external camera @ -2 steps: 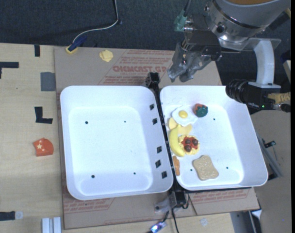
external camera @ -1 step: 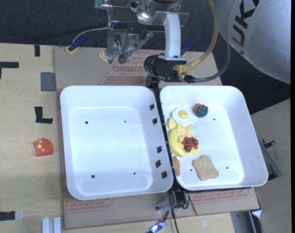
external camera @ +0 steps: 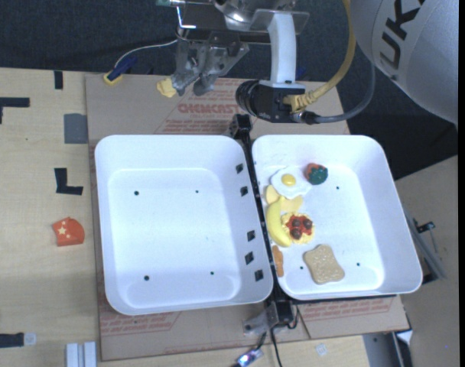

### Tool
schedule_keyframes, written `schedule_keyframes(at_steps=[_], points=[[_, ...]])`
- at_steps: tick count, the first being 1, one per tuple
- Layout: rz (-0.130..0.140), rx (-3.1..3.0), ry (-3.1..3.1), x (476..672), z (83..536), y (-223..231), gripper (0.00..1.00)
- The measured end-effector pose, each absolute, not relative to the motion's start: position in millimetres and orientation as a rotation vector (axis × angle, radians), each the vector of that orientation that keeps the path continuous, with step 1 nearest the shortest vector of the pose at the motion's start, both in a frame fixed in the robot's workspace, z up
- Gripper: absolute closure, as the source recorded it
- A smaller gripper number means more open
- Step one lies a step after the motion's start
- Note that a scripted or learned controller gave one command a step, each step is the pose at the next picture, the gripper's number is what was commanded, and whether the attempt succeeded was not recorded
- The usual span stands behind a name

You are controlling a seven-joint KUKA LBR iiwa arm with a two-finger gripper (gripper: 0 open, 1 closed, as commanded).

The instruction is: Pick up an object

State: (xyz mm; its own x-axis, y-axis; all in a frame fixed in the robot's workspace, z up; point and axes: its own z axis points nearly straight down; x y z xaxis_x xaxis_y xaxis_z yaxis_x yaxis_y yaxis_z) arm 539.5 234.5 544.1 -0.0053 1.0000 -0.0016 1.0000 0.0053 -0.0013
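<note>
The right bin [external camera: 370, 205] holds toy food along its left side: a fried egg [external camera: 287, 180], a red and green piece [external camera: 317, 173], a yellow banana [external camera: 275, 225] with a red-topped piece [external camera: 299, 225] against it, a tan bread slice [external camera: 323, 264] and a small orange stick [external camera: 278, 260]. My gripper [external camera: 196, 82] hangs high over the cardboard beyond the far edge of the left bin [external camera: 171, 228]. It is well away from the food and looks shut, with nothing seen between its fingers. A small yellow bit [external camera: 166, 88] sits just left of the fingertips.
A red block [external camera: 68, 232] lies on the bench left of the left bin. A black divider with clips [external camera: 252, 212] runs between the bins. The yellow cable [external camera: 332, 75] loops above the right bin's far edge.
</note>
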Motion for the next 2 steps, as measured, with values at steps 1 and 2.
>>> schedule_keyframes(at_steps=[1,2], points=[[-0.005,2.213,2.229,539.5,553.8,235.1,1.00],[-0.007,2.212,2.230,539.6,563.6,235.5,1.00]])
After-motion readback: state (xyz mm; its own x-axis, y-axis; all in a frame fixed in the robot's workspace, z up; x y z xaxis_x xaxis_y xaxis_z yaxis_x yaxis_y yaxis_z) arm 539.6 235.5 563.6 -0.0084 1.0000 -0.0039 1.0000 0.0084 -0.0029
